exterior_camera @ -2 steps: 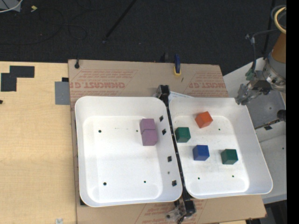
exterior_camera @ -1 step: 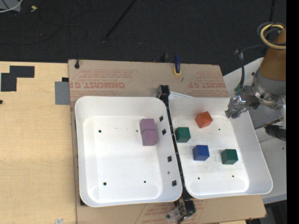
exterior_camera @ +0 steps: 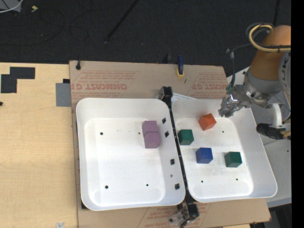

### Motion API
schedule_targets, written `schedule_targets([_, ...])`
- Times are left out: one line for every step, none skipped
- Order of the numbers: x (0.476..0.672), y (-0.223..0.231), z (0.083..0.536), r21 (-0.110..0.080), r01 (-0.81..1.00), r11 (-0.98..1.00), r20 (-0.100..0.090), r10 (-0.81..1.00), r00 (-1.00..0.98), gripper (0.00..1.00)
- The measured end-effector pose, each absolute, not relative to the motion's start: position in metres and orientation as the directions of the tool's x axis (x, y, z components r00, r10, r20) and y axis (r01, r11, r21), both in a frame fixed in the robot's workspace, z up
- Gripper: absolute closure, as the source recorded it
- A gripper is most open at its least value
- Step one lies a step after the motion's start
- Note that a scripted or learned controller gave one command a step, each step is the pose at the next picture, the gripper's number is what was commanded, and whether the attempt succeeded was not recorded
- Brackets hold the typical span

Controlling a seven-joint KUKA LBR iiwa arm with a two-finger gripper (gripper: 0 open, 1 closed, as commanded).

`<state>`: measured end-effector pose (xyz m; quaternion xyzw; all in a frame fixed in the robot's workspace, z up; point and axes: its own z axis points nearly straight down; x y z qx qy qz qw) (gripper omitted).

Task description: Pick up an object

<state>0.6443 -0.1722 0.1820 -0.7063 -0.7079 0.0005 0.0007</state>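
writing: red print on cardboard (exterior_camera: pixel 142 82) under the bins, upside down, not legible | arm: enters from right, hand (exterior_camera: pixel 229 107) over right bin (exterior_camera: pixel 266 175) upper edge, just right of orange block (exterior_camera: pixel 207 121) | hand state: cannot tell | purple block (exterior_camera: pixel 151 134) in left bin (exterior_camera: pixel 90 175)

Claw (exterior_camera: pixel 228 109) hovers over right bin (exterior_camera: pixel 259 141), beside orange block (exterior_camera: pixel 207 121)

orange cube (exterior_camera: pixel 207 121), blue cube (exterior_camera: pixel 204 155) (white bins (exterior_camera: pixel 118 194))
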Motion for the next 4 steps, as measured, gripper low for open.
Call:
schedule_targets([0.643, -0.208, 0.214, 0.002, 1.000, -0.001, -0.003, 1.000, 0.001, 1.00])
schedule_targets([0.619, -0.195, 0.179, -0.006, 1.000, -0.003, 0.002, 1.000, 0.003, 1.00])
schedule_targets([0.646, -0.213, 0.215, 0.004, 1.000, 0.004, -0.002, 1.000, -0.004, 1.00])
schedule_targets([0.644, -0.182, 0.193, -0.004, 1.000, 0.002, 0.002, 1.000, -0.002, 1.00])
